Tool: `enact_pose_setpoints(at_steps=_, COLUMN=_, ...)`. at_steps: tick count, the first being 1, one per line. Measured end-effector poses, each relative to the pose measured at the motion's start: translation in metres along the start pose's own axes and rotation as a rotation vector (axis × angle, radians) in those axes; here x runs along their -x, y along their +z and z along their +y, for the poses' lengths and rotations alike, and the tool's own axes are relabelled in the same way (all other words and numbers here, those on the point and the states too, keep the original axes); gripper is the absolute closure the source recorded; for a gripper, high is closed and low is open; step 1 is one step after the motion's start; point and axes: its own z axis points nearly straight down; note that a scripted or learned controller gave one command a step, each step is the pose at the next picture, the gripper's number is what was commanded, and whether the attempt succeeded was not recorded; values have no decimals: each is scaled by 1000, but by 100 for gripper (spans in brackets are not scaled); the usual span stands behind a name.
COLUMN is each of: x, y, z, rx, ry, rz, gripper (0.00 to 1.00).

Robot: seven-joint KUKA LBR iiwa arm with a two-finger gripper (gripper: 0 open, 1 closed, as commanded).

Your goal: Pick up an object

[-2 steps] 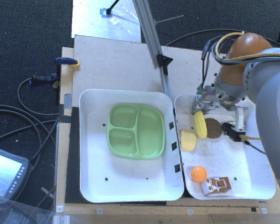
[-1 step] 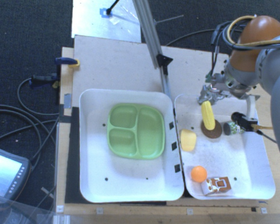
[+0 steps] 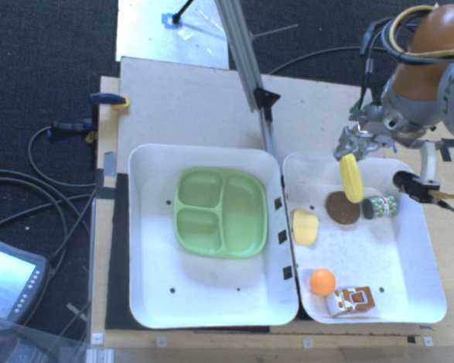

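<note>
Yellow plastic corn cob [image 3: 351, 178] hangs upper right of the frame, above the right white bin [image 3: 423, 253], apparently clamped at its top end by the gripper [image 3: 348, 153], letting it dangle clear of the brown disc [image 3: 341, 210].

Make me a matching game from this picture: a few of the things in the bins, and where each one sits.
Things:
1. green divided plate
2. corn cob
3. orange ball
4. brown disc

Places:
A. near the right bin's front edge
B. hanging from the gripper
C. left bin
D. right bin's floor, under the cob's lower end

Pairs: 1-C, 2-B, 3-A, 4-D
</note>
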Motion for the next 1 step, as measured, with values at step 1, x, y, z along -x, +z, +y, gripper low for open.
enact_pose_setpoints(at_steps=1, x=-5, y=-46, z=5, rx=-1, ry=-6, rz=1, gripper=100)
